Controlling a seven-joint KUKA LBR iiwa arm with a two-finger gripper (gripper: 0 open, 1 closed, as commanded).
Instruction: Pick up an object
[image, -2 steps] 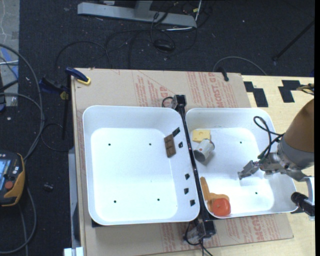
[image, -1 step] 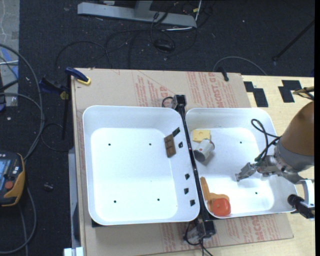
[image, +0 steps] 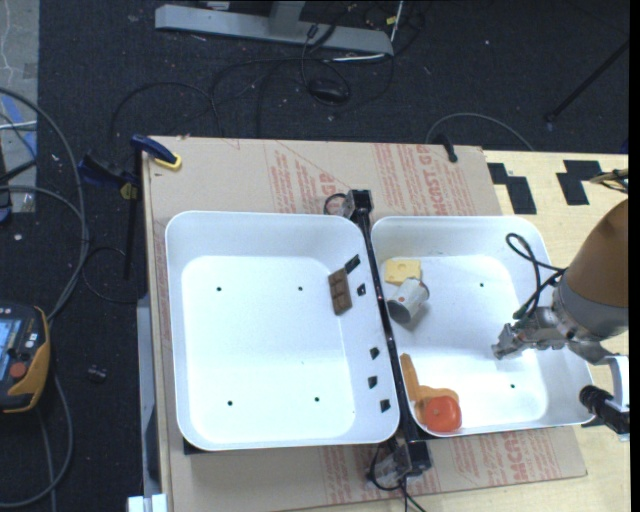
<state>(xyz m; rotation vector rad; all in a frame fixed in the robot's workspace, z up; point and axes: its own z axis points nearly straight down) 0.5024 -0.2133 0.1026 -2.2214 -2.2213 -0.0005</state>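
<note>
End effector (image: 503, 347) low over the right bin's (image: 520, 410) bare floor near its right wall; grip state impossible to tell, nothing visibly held. Orange object (image: 438, 408) at the bin's near-left corner, yellow block (image: 403, 270) and grey cylinder (image: 409, 300) along its left wall. Likely risk: closing on bare floor, well apart from all three.

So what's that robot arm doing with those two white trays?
It's trying to pick something up. The hand hangs over the right bin, near that bin's right side, with nothing in it that can be seen. Its choices lie on the bin's left side: a yellow block, a grey cup on its side, and an orange toy in the front corner. The left bin holds a small brown piece.
</note>
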